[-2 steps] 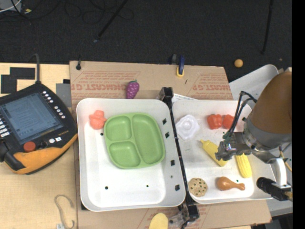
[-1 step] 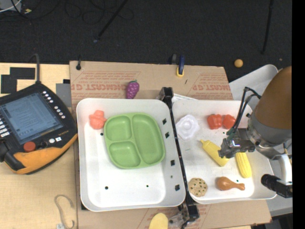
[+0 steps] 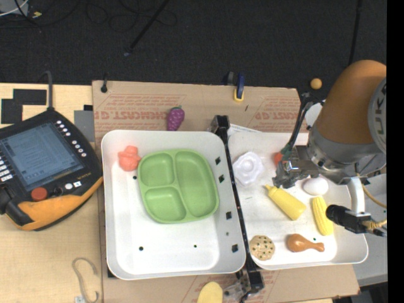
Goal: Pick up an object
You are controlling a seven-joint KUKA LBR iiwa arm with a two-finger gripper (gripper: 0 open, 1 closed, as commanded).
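Yellow and shaped like a bottle, the toy mustard (image 3: 286, 202) lies in the right bin (image 3: 353, 257) just below your gripper (image 3: 287, 174), with the white egg (image 3: 314, 186) right beside the gripper. You cannot tell from here how wide the gripper stands, and you see nothing held in it. Near it you can count one corn cob (image 3: 320, 214), one chicken leg (image 3: 304, 243), one cookie (image 3: 261, 247) and one clear cup (image 3: 247, 168); farther off lies one green tray (image 3: 177, 186).

We note a cardboard-covered bench (image 3: 265, 106) bearing two white bins (image 3: 120, 245), a purple toy (image 3: 175, 118), a pendant (image 3: 44, 163).
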